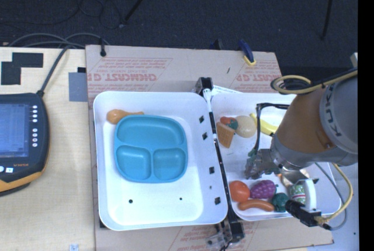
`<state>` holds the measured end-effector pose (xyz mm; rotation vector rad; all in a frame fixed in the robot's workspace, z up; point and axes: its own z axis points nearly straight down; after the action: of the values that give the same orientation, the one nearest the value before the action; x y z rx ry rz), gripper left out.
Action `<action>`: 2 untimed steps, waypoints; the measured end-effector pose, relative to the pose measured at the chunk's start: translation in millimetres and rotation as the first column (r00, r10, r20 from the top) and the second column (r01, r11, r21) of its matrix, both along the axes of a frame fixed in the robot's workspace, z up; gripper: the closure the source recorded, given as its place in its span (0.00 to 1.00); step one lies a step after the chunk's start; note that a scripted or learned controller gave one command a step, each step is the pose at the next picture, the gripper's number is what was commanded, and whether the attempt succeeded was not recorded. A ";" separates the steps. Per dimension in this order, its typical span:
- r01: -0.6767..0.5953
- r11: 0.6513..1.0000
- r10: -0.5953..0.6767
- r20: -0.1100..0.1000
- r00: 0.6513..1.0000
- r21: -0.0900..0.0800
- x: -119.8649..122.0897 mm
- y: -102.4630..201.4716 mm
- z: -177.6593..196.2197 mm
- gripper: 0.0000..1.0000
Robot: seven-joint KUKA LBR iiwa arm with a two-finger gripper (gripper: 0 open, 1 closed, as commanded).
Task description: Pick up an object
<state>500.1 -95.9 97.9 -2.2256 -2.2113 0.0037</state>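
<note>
A cardboard sheet (146, 71) covers the bench under the blue divided plate (151, 147), reaching past it on every side. The grey and orange arm (315, 127) comes in well to the right of the plate. The left bin (117, 209) holds the plate near its middle; the right bin (234, 98) lies just beyond the plate's right side, past the strip where the two bins meet. A dark pendant (17, 138) with a lit screen rests far left of the plate, off the cardboard.

The gripper (257, 165) hangs low over the right bin, right of the plate and level with its lower edge; whether the claw is spread or closed cannot be told, and nothing is seen in its grasp.

Right of the plate lie a cream rounded toy (245, 126) and an orange cone-shaped toy (225, 134), touching. Lower right of the plate lie a red-orange ball (238, 190), a purple grape bunch (263, 189) and an orange sausage shape (255, 205), close together just beneath the gripper. A small orange piece (117, 116) sits at the plate's upper-left corner.
</note>
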 end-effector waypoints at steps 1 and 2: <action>0.005 1.000 -0.005 -0.003 1.000 0.001 -0.4 -0.7 9.2 1.00; -0.014 1.000 0.014 0.007 1.000 0.002 -11.0 75.7 94.0 1.00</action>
<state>489.1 -20.2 191.8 -2.2125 -2.2297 -0.0067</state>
